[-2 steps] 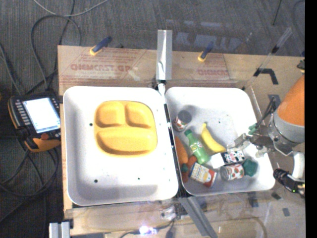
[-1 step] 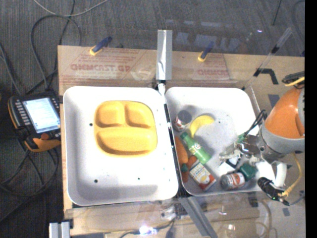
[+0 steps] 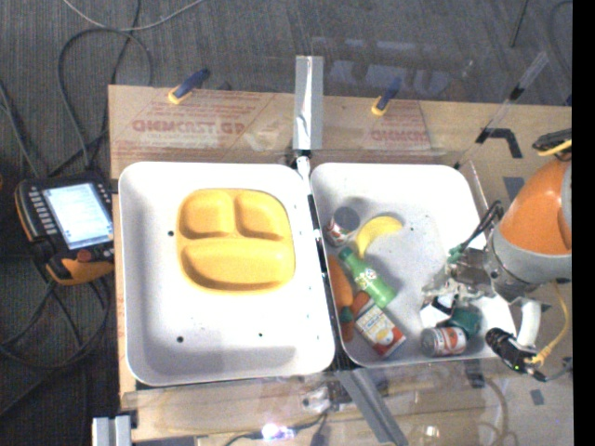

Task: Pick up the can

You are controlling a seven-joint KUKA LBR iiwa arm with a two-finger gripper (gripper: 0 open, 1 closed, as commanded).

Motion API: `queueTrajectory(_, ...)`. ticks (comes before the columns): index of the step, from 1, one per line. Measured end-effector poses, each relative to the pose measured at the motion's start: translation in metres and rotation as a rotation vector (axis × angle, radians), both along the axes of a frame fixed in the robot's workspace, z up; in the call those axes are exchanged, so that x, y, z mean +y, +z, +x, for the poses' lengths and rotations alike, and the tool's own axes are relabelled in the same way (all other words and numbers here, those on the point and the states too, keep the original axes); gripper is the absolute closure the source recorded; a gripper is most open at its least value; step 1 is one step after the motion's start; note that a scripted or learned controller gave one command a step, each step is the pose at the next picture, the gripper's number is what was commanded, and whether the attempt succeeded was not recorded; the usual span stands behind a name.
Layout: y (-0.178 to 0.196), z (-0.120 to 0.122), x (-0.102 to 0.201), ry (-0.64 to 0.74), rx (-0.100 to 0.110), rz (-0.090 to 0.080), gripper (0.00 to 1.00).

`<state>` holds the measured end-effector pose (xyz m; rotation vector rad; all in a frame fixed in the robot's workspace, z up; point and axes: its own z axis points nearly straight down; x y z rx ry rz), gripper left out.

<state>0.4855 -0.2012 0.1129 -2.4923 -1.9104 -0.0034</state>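
Camera view, from above at a slant. We see two shallow white bins side by side on the bench. The left bin (image 3: 149, 342) holds a yellow divided tray (image 3: 237, 240), lying flat toward its upper half, with bare white floor below it.

The right bin (image 3: 409, 179) is cluttered. Near its upper left we note a small grey round object (image 3: 345, 219), and just beside it a banana (image 3: 376, 230), curved. Below these a green bottle (image 3: 366, 278) lies on its side, slanting down to the right. An orange item (image 3: 340, 291) sits against the bin's left wall, partly under the bottle. Below the bottle lies a small carton (image 3: 378, 329) with red and white print, tilted.

The can (image 3: 444, 341) lies on its side in the lower right corner of the right bin, silver with a red label, near the bin's bottom wall. A dark teal object (image 3: 468, 321) rests just above and to the right of it, touching or nearly so; we cannot tell which.

The arm enters from the right, its orange band (image 3: 544, 214) over the bin's right edge. The gripper (image 3: 456, 286) hangs over the right part of the bin, above the can and close to the teal object. We cannot tell how the tool is set; nothing visibly sits within it.
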Motion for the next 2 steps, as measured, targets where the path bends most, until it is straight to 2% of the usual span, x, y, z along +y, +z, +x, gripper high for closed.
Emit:
queueTrajectory(1,-0.012,0.01,-0.008,-0.23,-0.019,0.01,1.0)
queueTrajectory(2,0.102,0.015,0.05,-0.428,0.006,-0.006,1.0)
